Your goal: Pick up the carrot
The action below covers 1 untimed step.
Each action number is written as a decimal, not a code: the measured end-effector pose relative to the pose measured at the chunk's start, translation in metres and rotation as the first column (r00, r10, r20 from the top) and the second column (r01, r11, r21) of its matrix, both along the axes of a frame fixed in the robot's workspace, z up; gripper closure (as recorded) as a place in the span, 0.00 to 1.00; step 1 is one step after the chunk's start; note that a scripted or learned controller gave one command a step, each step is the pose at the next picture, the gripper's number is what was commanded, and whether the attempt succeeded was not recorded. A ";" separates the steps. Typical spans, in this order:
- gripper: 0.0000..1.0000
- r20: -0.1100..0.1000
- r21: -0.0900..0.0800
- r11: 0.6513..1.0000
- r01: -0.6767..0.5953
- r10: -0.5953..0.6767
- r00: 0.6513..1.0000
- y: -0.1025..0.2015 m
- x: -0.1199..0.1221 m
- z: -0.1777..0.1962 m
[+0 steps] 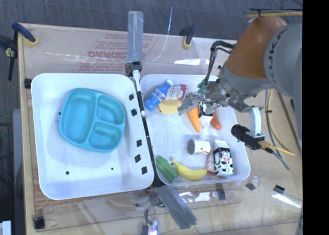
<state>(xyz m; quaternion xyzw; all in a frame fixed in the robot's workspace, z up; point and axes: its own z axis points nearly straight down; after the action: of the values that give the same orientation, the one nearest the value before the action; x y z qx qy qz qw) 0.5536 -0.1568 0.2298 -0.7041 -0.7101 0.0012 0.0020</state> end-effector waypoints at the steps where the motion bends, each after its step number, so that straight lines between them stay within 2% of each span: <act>1: 0.00 0.001 -0.001 1.000 -0.029 0.029 1.000 -0.001 0.019 -0.139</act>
<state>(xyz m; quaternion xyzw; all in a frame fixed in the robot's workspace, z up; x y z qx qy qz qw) 0.5728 -0.1576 0.0912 -0.6937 -0.7203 0.0011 0.0014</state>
